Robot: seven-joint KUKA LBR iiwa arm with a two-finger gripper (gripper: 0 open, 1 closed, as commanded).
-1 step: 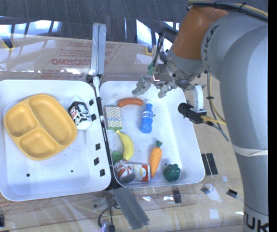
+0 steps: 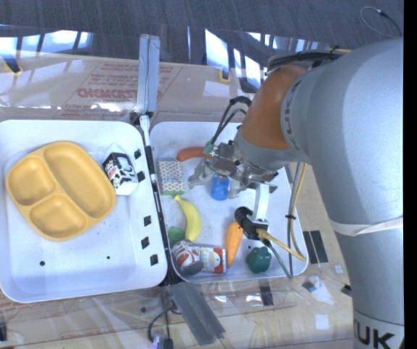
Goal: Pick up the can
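Observation:
The can [image 2: 197,258], red and white, lies on its side at the front edge of the right bin [image 2: 290,195]. My gripper [image 2: 220,174] hangs over the middle of that bin, well behind the can and apart from it. Directly at the gripper sits a small blue object [image 2: 219,188]; I cannot tell whether they touch. A banana [image 2: 189,219] lies between the gripper and the can. An orange carrot [image 2: 233,243] rests just right of the can.
A green pepper [image 2: 258,259] sits in the right bin's front right corner, an orange-red sausage [image 2: 191,153] at its back, a checked pad [image 2: 171,177] by its left wall. The left bin [image 2: 19,267] holds a yellow divided plate [image 2: 57,189] and a black-and-white carton [image 2: 121,171].

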